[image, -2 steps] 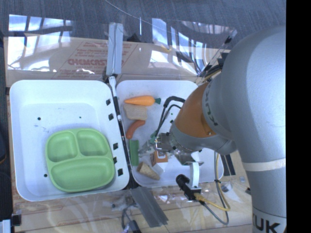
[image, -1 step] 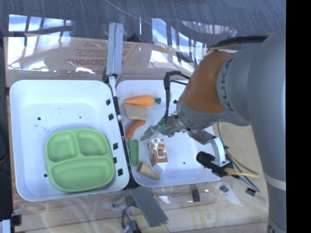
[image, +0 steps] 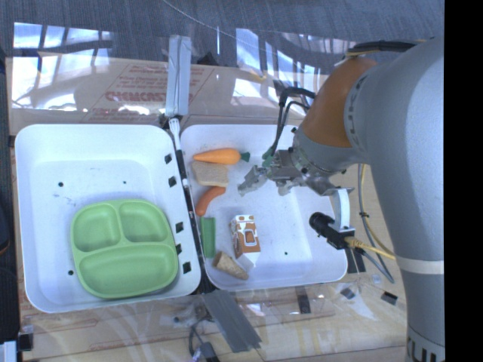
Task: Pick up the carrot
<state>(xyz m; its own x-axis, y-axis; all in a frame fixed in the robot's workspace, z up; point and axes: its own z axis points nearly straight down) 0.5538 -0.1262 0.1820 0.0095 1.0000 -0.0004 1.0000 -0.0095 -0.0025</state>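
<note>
The carrot, orange with a small green top at its right end, lies on its side near the back left of the right bin. My gripper hangs over the middle of that bin, just right of the carrot and a little nearer the front. Its fingers stand apart with nothing between them. The carrot is untouched.
Below the carrot lie a bread slice and an orange sausage-like piece. A green stick, a small carton and a bread wedge sit toward the front. The left bin holds a green divided plate.
</note>
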